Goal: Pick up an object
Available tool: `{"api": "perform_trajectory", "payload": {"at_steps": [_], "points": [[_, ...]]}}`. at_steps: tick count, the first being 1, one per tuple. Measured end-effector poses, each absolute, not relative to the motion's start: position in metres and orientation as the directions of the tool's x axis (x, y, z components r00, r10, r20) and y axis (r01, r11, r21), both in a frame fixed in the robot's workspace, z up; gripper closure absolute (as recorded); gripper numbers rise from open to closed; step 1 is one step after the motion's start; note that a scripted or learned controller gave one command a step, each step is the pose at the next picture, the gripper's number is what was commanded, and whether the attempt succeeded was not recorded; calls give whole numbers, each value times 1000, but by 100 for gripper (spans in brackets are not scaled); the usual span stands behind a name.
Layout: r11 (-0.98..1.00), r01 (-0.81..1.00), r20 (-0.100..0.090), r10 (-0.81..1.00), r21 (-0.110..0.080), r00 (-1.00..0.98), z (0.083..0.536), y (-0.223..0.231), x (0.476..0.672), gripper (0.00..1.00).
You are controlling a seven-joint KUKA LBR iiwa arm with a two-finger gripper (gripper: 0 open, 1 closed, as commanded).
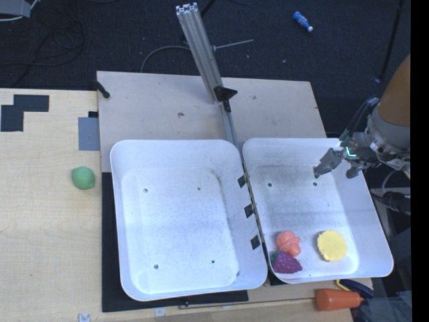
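Note:
The right bin holds three small objects near its front edge: an orange-pink lump, a purple grape-like cluster just in front of it, and a yellow round piece to their right. My gripper hangs over the right bin's far right part, well behind those objects. Its two dark fingers stand spread apart with nothing between them. The grey arm with its orange band comes in from the right edge.
The left bin sits beside the right one, with black clips along the shared edge. A green ball lies on the wooden bench at left. An orange item rests outside the right bin's front. A metal rail slants behind the bins.

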State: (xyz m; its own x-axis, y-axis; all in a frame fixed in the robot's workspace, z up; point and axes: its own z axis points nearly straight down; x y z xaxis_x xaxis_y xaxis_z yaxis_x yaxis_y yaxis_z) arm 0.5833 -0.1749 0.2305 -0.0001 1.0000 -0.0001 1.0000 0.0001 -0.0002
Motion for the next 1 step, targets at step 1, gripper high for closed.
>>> {"api": "perform_trajectory", "payload": {"at_steps": [1], "points": [[0, 1000, 0, 1000, 0, 0, 230, -175, 583, 0]]}}
